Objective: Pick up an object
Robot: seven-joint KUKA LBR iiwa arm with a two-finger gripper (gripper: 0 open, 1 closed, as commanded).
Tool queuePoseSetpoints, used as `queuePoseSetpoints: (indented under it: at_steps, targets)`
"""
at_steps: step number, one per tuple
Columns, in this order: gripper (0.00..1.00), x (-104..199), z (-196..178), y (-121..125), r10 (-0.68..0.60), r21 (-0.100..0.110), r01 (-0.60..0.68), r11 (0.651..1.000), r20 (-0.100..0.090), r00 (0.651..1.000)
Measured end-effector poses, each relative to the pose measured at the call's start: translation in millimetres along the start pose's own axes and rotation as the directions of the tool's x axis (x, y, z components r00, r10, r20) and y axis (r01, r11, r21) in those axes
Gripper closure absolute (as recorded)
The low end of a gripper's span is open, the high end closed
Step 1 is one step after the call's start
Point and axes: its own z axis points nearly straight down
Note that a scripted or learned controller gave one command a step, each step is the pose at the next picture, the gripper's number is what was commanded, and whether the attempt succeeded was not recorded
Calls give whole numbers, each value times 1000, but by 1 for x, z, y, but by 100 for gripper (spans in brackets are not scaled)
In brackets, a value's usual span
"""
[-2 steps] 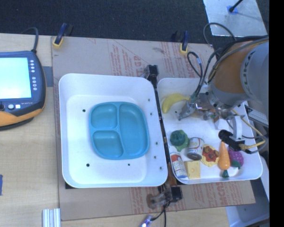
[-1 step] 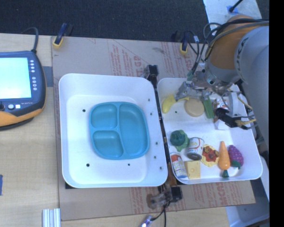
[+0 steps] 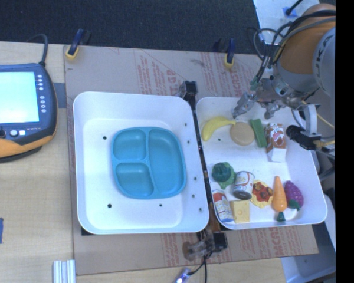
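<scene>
A cardboard-covered bench (image 3: 135,69) carries two glossy white bins. The left bin (image 3: 82,158) holds a blue divided plate (image 3: 148,161). The end effector (image 3: 261,104), fingers spread and holding nothing, hangs over the right bin's (image 3: 318,175) far edge above a curved yellow banana (image 3: 216,126) and round tan cookie (image 3: 242,134).

The right shallow white bin (image 3: 311,168) is crowded, toys touching along its near edge; the left white bin (image 3: 88,158) offers open floor around its blue divided plate (image 3: 147,161).

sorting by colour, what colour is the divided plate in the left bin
Light blue plate, camera view.
</scene>
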Motion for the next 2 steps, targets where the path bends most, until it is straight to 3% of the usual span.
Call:
queuePoseSetpoints:
  at_steps: [1,2]
  targets:
    - [0,-40,45,-7,-2,-1,2,1000,-3,1000]
    - [0,-69,38,0,0,0,0,1000,0,1000]
